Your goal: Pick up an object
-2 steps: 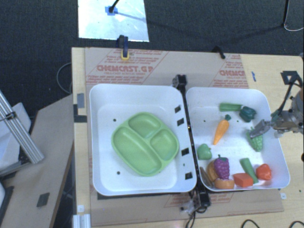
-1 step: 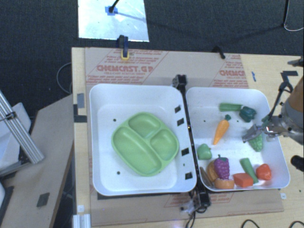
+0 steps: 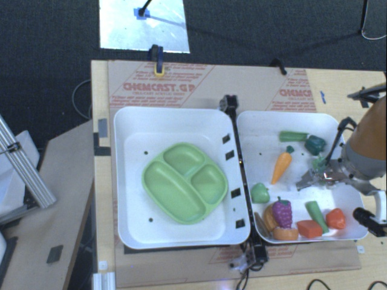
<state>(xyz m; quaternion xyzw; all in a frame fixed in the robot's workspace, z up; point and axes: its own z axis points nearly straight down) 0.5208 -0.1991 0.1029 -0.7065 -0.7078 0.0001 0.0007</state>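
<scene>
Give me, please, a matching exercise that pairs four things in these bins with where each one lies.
Things:
1. green divided plate
2. toy carrot
3. purple grapes
4. gripper

Places:
A. near the front edge of the right bin, between other toys
B. middle of the left bin
C. over the right bin, just right of the carrot
D. middle of the right bin, leaf end up-right

Pairs: 1-B, 2-D, 3-A, 4-C

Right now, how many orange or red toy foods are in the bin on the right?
4 that I can see: a carrot mid-bin, and an orange piece, a red block and a red-orange tomato along the near edge. The arm may hide more.
</scene>
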